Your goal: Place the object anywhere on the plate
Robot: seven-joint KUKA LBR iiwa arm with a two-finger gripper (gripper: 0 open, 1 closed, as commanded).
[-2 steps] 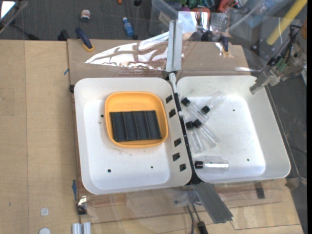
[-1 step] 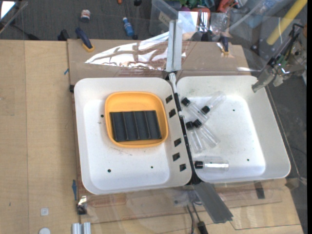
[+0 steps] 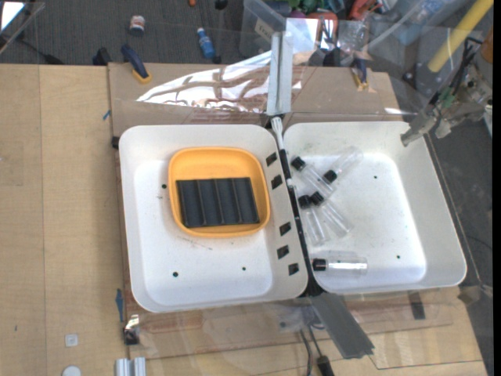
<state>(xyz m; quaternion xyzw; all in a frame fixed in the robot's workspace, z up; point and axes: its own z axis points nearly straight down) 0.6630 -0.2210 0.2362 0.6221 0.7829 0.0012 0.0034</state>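
**Camera view: block on the plate, gripper off at the bin's edge**

In the camera view we saw the gripper [image 3: 419, 131] at the far right corner of the right bin [image 3: 407, 233], over its rim. It was small and tangled with cables, so we could not tell whether it was open or closed, and we saw nothing held in it.

The block [image 3: 216, 202], black and ridged, lay flat on the orange plate [image 3: 182, 167]. That was well to the gripper's left and nearer the camera, in the left bin [image 3: 156, 272]. The block sat inside the plate's rim and covered most of its floor.

Closer to the gripper, down and to its left, a cluster of clear tubes [image 3: 325, 198] with black caps lay on the right bin's floor. They were crossed over one another near the wall between the bins. One more tube [image 3: 341, 265] lay apart from them by the near wall, its cap pointing left. None of the tubes touched the gripper.
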